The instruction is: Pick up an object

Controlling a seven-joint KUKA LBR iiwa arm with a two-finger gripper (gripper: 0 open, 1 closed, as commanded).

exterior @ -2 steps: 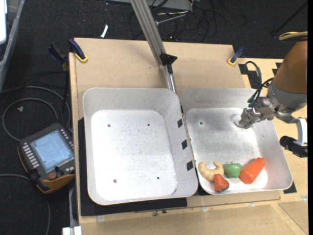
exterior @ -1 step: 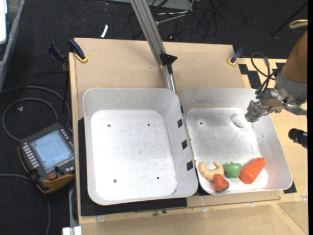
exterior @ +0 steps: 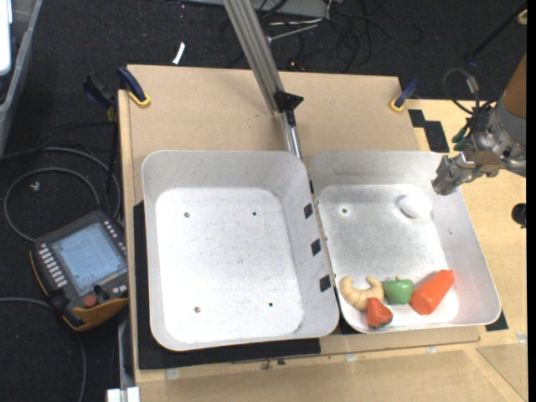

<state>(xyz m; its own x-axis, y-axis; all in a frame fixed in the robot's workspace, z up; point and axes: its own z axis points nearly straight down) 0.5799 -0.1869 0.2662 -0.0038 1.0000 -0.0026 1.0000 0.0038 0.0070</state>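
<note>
The right bin (exterior: 469,249) holds a small white rounded object (exterior: 412,206) near its back right. Along its front edge lie a cream curled piece (exterior: 358,291), a red strawberry-like piece (exterior: 378,311), a green pepper-like piece (exterior: 399,291) and an orange carrot-like piece (exterior: 433,291). My gripper (exterior: 445,180) hangs over the bin's right rim, just right of and above the white object, with nothing seen in it.
The left bin (exterior: 167,182) lies beside the right one. A slanted metal pole (exterior: 255,40) rises from between the bins' back edges. A teach pendant (exterior: 79,262) rests on the floor at left. Clamps (exterior: 134,89) grip the bench's back corners.
</note>
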